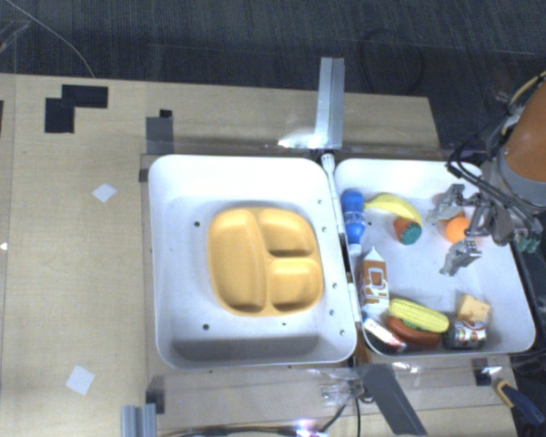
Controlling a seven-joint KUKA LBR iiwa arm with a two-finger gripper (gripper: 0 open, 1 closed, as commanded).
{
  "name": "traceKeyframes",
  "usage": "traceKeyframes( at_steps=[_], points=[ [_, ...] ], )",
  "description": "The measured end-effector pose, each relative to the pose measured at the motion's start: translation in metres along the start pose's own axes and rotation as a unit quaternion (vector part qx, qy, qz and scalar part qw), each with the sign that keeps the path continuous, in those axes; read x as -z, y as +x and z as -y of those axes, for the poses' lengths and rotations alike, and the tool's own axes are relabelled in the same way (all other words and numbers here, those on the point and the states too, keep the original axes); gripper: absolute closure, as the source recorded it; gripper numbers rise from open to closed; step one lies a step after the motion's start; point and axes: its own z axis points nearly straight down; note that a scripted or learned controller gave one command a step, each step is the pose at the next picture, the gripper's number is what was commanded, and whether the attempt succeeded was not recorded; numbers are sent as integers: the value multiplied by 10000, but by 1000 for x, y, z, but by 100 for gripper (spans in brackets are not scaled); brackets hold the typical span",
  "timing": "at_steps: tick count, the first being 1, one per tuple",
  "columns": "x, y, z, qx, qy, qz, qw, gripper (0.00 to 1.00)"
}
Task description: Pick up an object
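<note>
My gripper [452,232] hangs over the right part of the right bin [519,280], reaching in from the right edge. Its fingers stand open, one fingertip [449,199] toward the back and one toward the front. An orange ball [456,228] lies in the gap between them, and I see no finger touching it. To the left lie a banana [393,208] and a small orange-and-teal piece [407,231]. A blue bottle [352,213] lies along the bin's left wall.
A small carton [374,279], a corn cob [419,315], a sausage [415,337], a can [465,335] and a cheese wedge [474,309] crowd the right bin's front. The left bin [177,244] holds a yellow divided plate [262,260].
</note>
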Motion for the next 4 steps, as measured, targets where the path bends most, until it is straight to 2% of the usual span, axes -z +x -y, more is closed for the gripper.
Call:
traceKeyframes(
  at_steps=[1, 2, 3, 4],
  points=[
    [-108, -68, 57, -115, 19, 51, 9999, 0],
    [-110, -61, -49, -1098, -10, 19, 9939, 0],
    [-110, -87, -66, -1351, -6, 21, 9908, 0],
    [-5, -85, -80, -852, -4, 72, 9963, 0]
  ],
)
